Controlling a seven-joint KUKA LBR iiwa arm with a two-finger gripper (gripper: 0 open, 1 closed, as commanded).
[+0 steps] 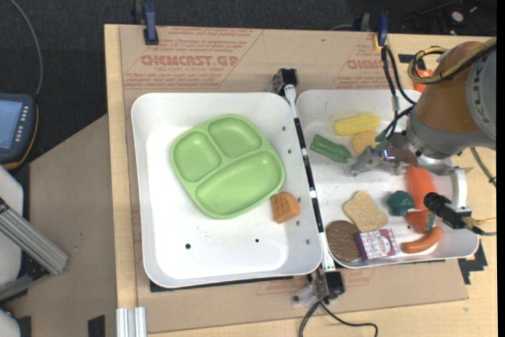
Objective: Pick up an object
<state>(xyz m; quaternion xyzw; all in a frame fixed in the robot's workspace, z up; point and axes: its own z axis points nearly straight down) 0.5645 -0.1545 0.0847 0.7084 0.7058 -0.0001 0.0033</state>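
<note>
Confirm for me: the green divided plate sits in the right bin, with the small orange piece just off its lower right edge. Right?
Not quite. The camera view shows the green divided plate in the left bin, not the right one. The rest holds: the small orange piece lies just off the plate's lower right edge.

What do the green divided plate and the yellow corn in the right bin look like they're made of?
Green divided plate: likely moulded plastic, smooth with a soft sheen, uniform colour and rounded compartment ridges. Yellow corn: probably plastic or rubber toy food, with an even, saturated yellow; its surface detail is too small to tell.
</note>
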